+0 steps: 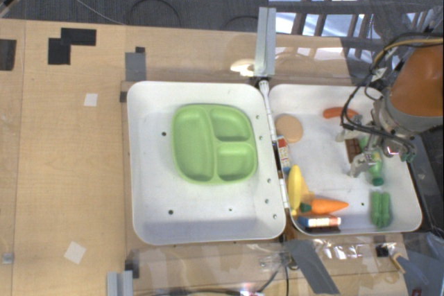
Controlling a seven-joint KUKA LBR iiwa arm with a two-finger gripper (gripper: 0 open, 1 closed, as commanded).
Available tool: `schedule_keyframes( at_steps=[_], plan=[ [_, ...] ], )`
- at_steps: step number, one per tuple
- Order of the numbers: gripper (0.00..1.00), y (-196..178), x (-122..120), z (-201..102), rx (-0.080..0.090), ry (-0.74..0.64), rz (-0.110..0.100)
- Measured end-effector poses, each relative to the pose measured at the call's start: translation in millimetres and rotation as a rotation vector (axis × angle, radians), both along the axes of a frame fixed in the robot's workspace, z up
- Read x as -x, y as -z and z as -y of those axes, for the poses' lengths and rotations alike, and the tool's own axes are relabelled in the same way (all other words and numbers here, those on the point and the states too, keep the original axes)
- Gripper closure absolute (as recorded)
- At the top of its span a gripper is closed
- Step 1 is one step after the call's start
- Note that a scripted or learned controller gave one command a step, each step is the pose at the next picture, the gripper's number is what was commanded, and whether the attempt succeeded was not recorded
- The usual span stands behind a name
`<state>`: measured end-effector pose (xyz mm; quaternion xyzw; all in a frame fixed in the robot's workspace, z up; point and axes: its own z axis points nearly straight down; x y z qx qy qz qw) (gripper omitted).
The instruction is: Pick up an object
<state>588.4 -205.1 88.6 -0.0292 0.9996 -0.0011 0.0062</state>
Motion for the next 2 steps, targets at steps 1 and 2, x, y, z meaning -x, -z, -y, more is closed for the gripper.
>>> schedule_keyframes(
  at_steps=[1, 2],
  plan=[
    [1.0, -16, -6, -1, 0.004, -0.004, 0.018],
    [1.0, -26, 37, 1, 0.002, -0.298, -0.005]
  ],
)
